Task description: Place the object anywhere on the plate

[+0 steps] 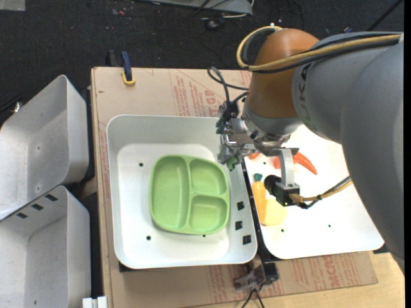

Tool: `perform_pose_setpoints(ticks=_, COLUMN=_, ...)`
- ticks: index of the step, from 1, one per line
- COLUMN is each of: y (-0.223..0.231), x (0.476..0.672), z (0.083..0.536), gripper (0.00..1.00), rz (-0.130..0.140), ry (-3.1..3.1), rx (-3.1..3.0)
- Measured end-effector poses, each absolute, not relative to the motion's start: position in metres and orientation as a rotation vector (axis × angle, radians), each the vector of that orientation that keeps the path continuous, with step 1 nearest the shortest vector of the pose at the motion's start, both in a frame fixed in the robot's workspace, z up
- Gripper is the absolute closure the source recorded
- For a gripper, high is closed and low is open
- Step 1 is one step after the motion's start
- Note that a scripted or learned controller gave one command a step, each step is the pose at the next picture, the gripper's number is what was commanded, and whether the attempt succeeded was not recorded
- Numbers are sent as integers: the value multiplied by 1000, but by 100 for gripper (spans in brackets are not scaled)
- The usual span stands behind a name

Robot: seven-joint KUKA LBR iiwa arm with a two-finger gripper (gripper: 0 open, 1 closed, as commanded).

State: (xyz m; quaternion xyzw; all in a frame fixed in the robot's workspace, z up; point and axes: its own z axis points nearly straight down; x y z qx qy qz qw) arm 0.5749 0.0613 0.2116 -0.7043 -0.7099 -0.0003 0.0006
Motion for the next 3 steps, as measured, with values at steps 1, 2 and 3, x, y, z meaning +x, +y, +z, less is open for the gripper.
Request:
perform_pose_setpoints(ticks=1, y=114, x=586, z=228, gripper=100, rz=-5, ry=-2229, rx=-2214)
perform_pose_setpoints(ticks=2, y=161, x=588, z=221, gripper=100, rz=-2, ry=-2229, rx=-2213)
perform_pose_setpoints(ticks=3, y=158, x=588, z=222, gripper=0, rz=1, ry=-2225, rx=-2219)
